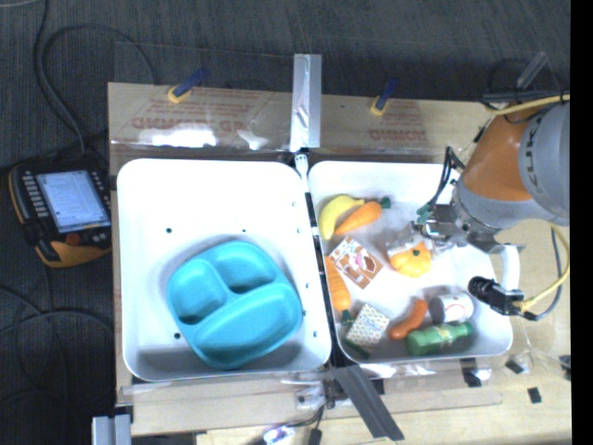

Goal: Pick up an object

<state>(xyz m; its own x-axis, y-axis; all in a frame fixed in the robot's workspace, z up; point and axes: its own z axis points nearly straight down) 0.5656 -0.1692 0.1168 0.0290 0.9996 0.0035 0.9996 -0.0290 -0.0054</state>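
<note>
Gripper [424,235] low over yellow toy [411,260] mid right bin [496,341]; finger state indiscernible. Should centre before closing.

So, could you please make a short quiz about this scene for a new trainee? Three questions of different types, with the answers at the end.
1. True or false: the blue divided plate lies in the left bin.
2. Multiple choice: what lies right beside the gripper? A) the small yellow-orange fruit B) the green object C) the banana
3. Fill in: the carrot at the top of the right bin touches the ____.

Key:
1. True
2. A
3. banana
</note>
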